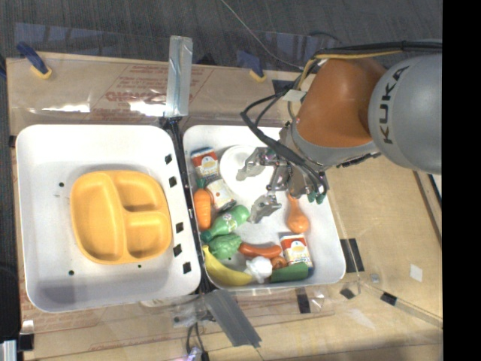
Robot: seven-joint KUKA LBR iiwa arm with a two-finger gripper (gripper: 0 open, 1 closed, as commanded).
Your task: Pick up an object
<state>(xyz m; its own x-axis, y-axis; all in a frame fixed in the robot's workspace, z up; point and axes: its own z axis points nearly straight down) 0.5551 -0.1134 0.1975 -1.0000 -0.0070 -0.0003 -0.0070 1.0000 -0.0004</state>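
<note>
Arm (409,111): rounded grey shell, smooth and glossy.
Marking: "KUKA" in black capitals on the grey shell.
Band (338,104): broad orange dome above the wrist.
Cables (264,107): thin black leads looping beside the orange band, with yellow wire along its top.
Tool (257,186): silvery grey metal fingers, small teal-green fittings near its base.

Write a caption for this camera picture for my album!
Robot hand hovers open over toy food in the right bin; a yellow tray sits in the left bin.
</note>
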